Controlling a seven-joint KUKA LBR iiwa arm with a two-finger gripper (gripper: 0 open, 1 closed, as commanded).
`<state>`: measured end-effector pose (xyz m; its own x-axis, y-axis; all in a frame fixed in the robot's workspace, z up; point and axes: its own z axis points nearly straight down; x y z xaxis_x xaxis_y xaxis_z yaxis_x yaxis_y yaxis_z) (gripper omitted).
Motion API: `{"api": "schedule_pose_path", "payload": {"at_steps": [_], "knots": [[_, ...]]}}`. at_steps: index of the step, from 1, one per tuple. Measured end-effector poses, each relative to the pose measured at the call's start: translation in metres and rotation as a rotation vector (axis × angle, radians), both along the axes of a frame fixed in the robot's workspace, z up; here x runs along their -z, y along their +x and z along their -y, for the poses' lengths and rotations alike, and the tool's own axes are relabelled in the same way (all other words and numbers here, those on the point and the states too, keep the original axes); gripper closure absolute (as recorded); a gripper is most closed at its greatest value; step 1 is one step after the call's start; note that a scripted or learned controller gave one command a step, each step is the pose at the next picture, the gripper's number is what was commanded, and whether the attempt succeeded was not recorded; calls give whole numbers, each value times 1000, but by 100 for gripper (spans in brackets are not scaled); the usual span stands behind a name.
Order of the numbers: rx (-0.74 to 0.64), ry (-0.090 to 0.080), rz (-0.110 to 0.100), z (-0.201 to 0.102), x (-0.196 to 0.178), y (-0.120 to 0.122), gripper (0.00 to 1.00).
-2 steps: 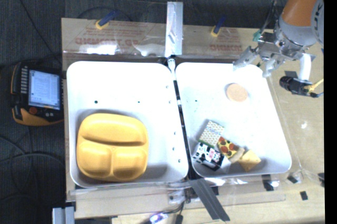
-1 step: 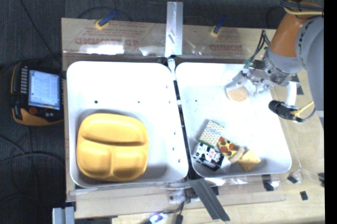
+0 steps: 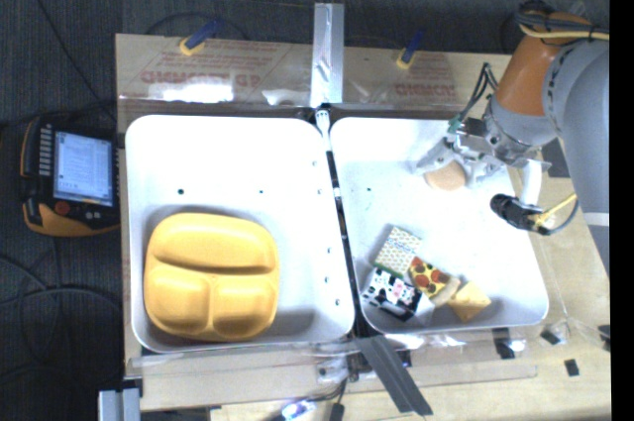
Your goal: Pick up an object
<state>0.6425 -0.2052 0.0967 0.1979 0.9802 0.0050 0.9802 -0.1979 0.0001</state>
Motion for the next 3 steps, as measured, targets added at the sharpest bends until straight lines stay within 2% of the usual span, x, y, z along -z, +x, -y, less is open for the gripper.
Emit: {"api": "schedule_pose_path", "payload": {"at_steps": [1, 2, 3], "knots": [[42, -11, 12, -20, 8, -16, 0], [40, -7, 7, -21, 3, -16, 100], [49, -5, -3, -113, -109, -24, 100]]}}
